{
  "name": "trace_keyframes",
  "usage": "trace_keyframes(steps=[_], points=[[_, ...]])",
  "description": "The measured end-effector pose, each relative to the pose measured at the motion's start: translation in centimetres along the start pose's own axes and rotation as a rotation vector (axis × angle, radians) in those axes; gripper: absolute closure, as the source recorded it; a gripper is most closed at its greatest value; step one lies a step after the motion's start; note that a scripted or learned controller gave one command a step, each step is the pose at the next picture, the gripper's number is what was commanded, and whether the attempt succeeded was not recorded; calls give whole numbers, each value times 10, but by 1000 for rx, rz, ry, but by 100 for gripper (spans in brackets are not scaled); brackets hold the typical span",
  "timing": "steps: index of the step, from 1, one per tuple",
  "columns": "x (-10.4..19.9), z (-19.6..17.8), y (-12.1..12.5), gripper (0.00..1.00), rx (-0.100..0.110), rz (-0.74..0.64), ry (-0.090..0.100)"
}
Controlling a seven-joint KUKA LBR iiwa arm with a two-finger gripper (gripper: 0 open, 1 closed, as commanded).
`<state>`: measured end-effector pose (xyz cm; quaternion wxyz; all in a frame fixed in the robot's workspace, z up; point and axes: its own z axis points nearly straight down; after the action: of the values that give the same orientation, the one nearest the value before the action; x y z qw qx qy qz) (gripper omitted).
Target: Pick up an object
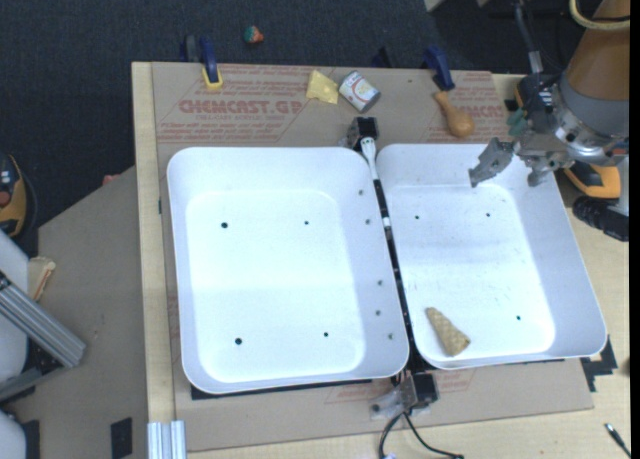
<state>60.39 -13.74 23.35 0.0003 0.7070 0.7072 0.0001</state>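
Observation:
A tan cone-shaped object (446,330) lies near the front edge of the right bin (560,247). My gripper (513,167) hangs over that bin's far edge, well behind the cone. Its two grey fingers (487,164) are spread apart with nothing between them. The orange band of the arm shows at the top right.
The left bin (190,247) sits beside the right one. On the bench behind the bins lie a yellow wedge (322,87), a small white box (358,91) and a brown pear-shaped piece (455,117). Blue clamps hold the board's far edge.

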Motion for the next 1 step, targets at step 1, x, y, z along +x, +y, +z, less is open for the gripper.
trace_keyframes(steps=[1], points=[[121, -95, 2, 0, -12, -15, 5]])
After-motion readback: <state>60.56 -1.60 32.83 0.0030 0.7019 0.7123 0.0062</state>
